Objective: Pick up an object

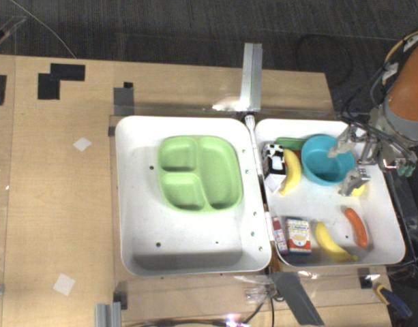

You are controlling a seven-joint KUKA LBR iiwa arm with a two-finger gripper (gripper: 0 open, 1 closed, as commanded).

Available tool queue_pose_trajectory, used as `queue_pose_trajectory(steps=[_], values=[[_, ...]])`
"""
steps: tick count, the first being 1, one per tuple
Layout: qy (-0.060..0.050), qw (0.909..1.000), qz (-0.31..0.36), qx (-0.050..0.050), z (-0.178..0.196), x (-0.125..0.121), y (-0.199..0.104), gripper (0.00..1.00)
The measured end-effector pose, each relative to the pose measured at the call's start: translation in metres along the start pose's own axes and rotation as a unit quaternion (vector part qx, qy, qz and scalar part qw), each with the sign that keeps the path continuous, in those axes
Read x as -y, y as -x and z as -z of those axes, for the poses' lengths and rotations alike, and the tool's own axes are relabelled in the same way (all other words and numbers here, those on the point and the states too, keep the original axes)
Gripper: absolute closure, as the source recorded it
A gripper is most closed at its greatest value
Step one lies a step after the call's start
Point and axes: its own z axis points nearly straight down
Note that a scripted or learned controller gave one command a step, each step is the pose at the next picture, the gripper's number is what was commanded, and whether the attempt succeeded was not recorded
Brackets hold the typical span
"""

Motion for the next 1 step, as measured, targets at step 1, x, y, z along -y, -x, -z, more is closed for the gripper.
queue_pose_trajectory(steps=[1], values=[[0.001, 0.9990, -0.045, -0.003, -0.0733, 0.0120, -0.0285, 0.00]])
